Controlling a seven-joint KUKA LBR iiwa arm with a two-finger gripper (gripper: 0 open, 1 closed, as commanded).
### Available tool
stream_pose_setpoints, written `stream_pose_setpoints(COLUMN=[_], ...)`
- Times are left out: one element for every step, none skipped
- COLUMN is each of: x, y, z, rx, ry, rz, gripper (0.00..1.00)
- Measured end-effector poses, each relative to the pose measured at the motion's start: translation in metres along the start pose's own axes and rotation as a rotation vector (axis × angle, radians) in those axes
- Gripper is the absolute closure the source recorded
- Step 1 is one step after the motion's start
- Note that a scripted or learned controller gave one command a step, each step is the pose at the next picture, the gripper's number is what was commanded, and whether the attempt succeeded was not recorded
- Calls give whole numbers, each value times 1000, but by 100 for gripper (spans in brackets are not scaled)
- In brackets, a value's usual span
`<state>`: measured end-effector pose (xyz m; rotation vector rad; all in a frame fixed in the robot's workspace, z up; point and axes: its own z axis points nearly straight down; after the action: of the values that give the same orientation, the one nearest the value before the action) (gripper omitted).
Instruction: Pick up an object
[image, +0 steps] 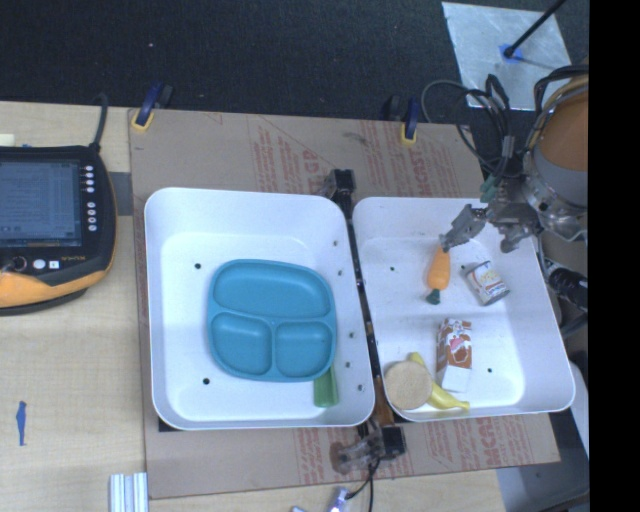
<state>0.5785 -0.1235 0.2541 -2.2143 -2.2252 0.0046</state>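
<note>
Camera view looks down on the surface (90, 400) and two white bins. At the far edge of the right bin (520, 300) the pincer (492, 228) hangs with its two fingers spread apart and nothing between them; the arm behind it is cut off at the right. A toy carrot (438, 272) lies just below one fingertip. Nearby sit a small carton (485, 283), a brown-and-white packet (455, 355), a round disc (407, 384) and a banana (440, 397) partly tucked behind it. The left bin (170, 300) holds a blue divided plate (270, 320); a green piece (325, 388) pokes out beside it, hard to identify.
</note>
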Motion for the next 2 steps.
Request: stream_pose_setpoints(x=[-45,-20], y=[45,53], z=[79,163], rx=[1,2], ry=[-3,-1], rz=[0,-1], gripper=[0,0])
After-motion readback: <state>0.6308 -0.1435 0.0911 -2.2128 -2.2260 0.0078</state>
